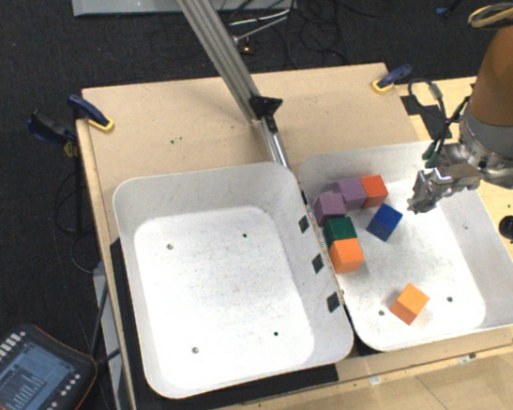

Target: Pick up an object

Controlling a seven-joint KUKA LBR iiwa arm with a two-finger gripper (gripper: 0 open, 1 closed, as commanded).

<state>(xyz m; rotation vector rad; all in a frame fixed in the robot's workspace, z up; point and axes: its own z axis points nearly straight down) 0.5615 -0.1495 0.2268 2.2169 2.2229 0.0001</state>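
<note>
Several small blocks lie in the right bin (498, 307). Two purple blocks (341, 198) and an orange block (374, 188) sit at its back left. Below them a green block (339, 228) touches another orange block (346, 254). A blue block (385, 222) lies tilted in the middle, and a lighter orange block (409, 304) rests alone near the front. My gripper (423, 198) hangs over the bin's right half, to the right of the blue block and apart from it, with nothing seen in it.
The left bin (143, 206) adjoins the right one along a shared rim. A slanted metal pole (227, 61) comes down to the back between the bins. Blue clamps (82, 110) hold the board's back corners. A teach pendant (26, 383) lies off the bench at left.
</note>
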